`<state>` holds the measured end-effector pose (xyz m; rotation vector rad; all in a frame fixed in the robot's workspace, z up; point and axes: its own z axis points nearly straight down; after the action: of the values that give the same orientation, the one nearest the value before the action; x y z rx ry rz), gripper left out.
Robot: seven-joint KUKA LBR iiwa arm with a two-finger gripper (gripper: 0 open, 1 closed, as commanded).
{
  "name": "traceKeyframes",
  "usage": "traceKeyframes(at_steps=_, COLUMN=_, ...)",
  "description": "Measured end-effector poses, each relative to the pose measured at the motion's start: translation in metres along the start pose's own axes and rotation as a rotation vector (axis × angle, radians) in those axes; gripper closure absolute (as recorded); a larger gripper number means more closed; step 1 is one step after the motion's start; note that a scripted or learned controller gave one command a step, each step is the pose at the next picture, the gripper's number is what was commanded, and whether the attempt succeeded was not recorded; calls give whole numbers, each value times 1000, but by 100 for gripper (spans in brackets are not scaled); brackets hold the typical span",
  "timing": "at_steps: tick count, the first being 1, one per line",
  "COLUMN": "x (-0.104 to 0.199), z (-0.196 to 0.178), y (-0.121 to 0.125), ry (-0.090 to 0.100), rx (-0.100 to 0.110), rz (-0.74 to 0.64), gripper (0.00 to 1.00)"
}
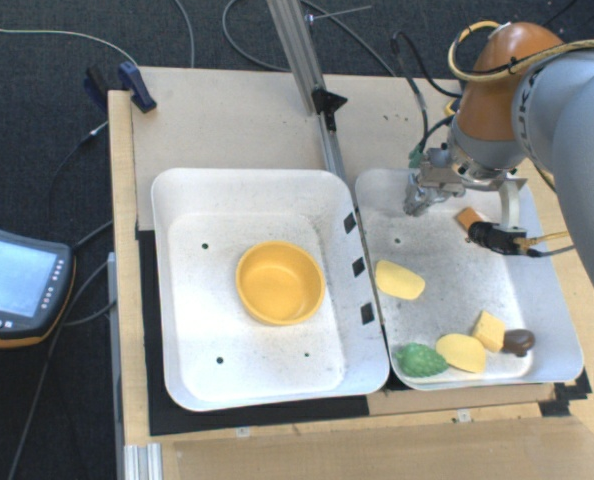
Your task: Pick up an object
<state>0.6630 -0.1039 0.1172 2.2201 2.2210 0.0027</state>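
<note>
hand (420,200) poised upper right of frame, grip state impossible to tell; best lowered squarely over yellow piece (399,280) mid-right bin (552,313), avoiding the divider.

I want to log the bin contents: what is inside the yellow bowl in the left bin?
The yellow bowl shows only its own yellow inner surface; nothing is seen inside it. It stands alone on the left bin. The patch of bin floor directly under the bowl is covered.

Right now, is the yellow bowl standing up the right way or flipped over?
Right way up. The yellow bowl sits in the left bin with its round opening facing up, so you can see down to its bottom, with nothing inside.
</note>
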Motion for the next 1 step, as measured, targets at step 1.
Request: traceKeyframes(at_steps=1, x=10, z=-51, y=5, ry=0, rx=-3, rz=-1, gripper=100)
